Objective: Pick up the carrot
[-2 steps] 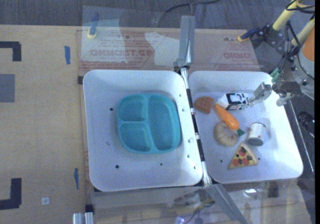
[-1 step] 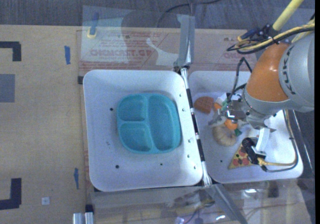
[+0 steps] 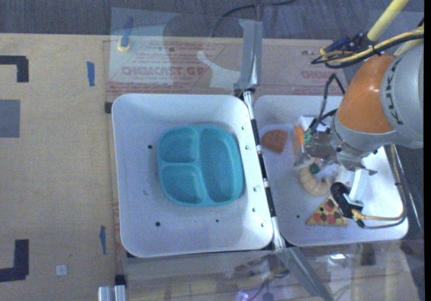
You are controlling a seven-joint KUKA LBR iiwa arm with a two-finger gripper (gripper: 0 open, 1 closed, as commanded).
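Because the carrot (image 3: pixel 299 136) lies in the right bin (image 3: pixel 286 215) just beside the arm's wrist, the hand (image 3: pixel 315 153) hangs low over it — whether spread or pinching, I cannot tell — seemingly poised to grasp.

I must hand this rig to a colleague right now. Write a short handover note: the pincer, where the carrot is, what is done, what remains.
Pincer: low over the right bin, at its upper middle, under the arm's wrist; whether it is open or shut cannot be seen.
Carrot: a small orange piece in the right bin, just left of the wrist, partly hidden.
Nearby: brown round piece to its left, croissant-like piece and pizza slice below.
Left bin: holds a teal divided plate.
Done: the arm is at the carrot.
Left: grasp and lift it; no hold is visible.
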